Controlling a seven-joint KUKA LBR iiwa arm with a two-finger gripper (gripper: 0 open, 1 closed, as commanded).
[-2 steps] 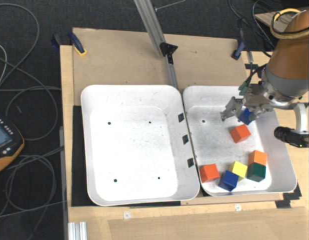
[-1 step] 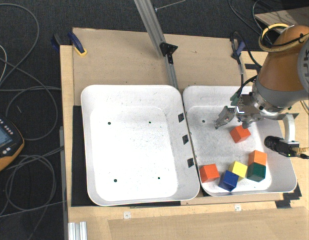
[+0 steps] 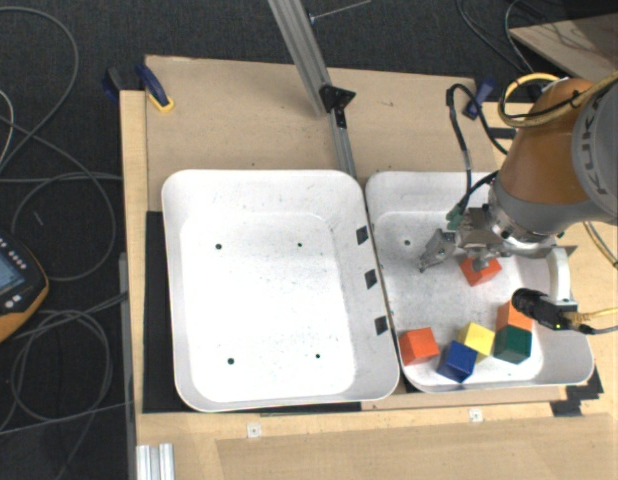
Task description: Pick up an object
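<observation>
gripper point(image 3: 459, 251) over right bin point(image 3: 409, 218), fingers apart, nothing between them | red block point(image 3: 481, 270) just beside at 4 o'clock | 5 blocks clustered at bin's 6 o'clock | risk: closing off-centre nudges the red block away, likely a miss

Light is even and fairly bright, seemingly from overhead. The two white bins point(image 3: 259, 288) read nearly blown out, their speckled floors faint but visible. Shadows are soft and short, pooling under the arm point(image 3: 549, 168) at three o'clock (its orange band shows a mild sheen). Detail is slightly soft throughout; the dark floor point(image 3: 49, 68) at nine o'clock stays legible.
</observation>
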